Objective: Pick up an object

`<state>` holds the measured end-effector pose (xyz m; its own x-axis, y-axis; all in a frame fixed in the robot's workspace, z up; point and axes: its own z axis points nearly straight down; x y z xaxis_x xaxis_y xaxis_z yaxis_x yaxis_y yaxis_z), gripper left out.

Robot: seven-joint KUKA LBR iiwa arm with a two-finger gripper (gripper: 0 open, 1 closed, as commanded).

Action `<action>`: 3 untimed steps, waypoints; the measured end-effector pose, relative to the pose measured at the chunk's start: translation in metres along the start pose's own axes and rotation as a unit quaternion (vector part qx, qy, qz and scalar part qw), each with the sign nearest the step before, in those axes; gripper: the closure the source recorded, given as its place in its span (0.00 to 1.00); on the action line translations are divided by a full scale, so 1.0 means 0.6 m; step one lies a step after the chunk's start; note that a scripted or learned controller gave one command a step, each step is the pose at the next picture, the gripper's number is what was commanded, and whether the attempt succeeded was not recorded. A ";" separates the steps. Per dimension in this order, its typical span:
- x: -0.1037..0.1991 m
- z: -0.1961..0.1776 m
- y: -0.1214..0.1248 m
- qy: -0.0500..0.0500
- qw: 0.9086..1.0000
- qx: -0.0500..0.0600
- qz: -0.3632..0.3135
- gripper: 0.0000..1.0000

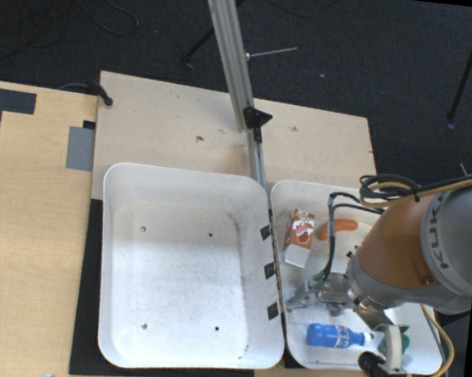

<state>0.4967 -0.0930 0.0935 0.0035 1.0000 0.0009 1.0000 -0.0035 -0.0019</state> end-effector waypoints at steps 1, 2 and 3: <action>-0.002 -0.016 -0.001 0.001 1.000 0.001 0.003 1.00; -0.012 -0.115 0.010 -0.001 1.000 -0.002 -0.002 1.00; -0.013 -0.202 0.011 -0.001 1.000 -0.002 -0.002 1.00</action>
